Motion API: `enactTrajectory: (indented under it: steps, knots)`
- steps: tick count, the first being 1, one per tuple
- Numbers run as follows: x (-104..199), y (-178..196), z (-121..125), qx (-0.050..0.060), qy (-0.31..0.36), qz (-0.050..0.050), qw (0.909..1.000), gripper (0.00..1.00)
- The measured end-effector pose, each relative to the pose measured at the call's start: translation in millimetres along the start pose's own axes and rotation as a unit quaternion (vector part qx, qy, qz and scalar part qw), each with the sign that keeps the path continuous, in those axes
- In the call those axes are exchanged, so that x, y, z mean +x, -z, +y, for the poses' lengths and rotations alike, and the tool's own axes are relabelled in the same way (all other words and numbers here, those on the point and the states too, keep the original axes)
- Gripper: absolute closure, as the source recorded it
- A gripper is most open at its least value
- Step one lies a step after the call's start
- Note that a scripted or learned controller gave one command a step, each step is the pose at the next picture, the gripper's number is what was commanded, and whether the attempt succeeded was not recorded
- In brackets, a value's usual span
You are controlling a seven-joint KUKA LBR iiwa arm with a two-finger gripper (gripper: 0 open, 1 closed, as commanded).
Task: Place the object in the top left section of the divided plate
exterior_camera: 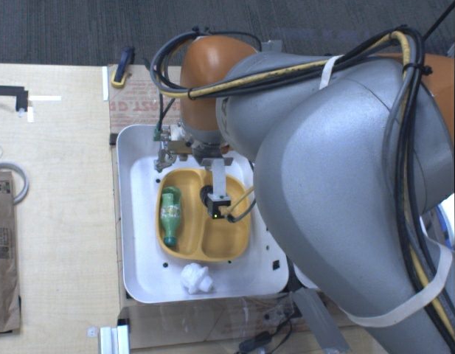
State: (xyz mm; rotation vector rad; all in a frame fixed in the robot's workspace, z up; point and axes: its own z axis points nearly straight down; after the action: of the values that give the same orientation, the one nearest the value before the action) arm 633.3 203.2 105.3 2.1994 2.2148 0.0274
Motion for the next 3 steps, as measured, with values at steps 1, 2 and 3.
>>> enactTrajectory:
  steps: [1, 2, 3]
  knots:
    - [-39.9, 194.5, -4.7, 0.014, -0.127, -0.002, 0.9918, 0.00]
    - [11.9, 140.7, -80.8, 0.016, -0.011, -0.001, 0.9998, 0.00]
    - [25.3, 32.3, -155.8, 0.016, -0.018, -0.001, 0.9997, 0.00]
